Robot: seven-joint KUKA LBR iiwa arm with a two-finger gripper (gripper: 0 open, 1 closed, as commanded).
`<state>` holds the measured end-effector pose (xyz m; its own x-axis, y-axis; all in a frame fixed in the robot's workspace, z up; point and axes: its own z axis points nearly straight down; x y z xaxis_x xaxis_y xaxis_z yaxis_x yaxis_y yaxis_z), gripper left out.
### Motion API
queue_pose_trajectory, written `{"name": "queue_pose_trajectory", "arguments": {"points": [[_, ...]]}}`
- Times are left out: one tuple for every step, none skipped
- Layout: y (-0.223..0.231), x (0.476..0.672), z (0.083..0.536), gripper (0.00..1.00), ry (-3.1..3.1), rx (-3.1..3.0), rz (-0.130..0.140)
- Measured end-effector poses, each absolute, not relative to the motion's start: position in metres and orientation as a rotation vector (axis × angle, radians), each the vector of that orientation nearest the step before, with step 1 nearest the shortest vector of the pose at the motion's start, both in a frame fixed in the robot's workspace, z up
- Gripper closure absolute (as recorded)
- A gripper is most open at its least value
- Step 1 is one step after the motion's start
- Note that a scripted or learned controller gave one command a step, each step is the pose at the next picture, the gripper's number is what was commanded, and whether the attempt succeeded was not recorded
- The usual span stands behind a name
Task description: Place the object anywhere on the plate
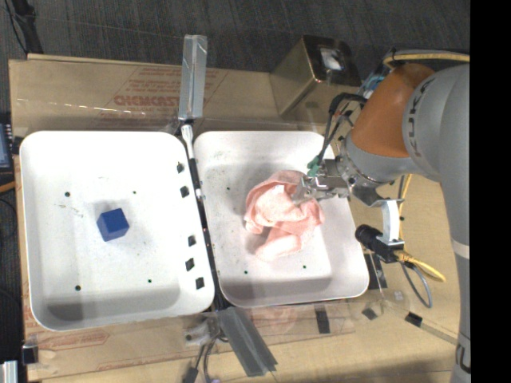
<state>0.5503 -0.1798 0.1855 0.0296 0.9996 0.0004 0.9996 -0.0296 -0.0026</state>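
A crumpled pink cloth (281, 216) lies in the right bin (231, 282), towards its right half. My gripper (310, 191) is low over the cloth's upper right edge, its metal fingers down at the fabric. A fold of the cloth bunches up right at the fingers, but I cannot tell whether it is pinched between them. A small blue cube (113, 223) rests on the floor of the left bin (48, 294), left of centre. I see no separate plate apart from the bins.
A ridge with black clips (192, 214) separates the two bins. A brass-coloured box (311, 74) stands behind the right bin. The arm (415, 126) comes in from the right, over the right bin's rim.
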Motion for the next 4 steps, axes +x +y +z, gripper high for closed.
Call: {"name": "queue_pose_trajectory", "arguments": {"points": [[-0.179,0.551,0.232,1.00,-2.195,-2.245,0.001],[-0.126,0.546,0.224,1.00,-2.602,-1.753,0.003],[-0.080,0.533,0.215,1.00,-2.901,-1.194,0.002],[-0.028,0.513,0.214,1.00,-3.085,-0.585,0.002]]}}
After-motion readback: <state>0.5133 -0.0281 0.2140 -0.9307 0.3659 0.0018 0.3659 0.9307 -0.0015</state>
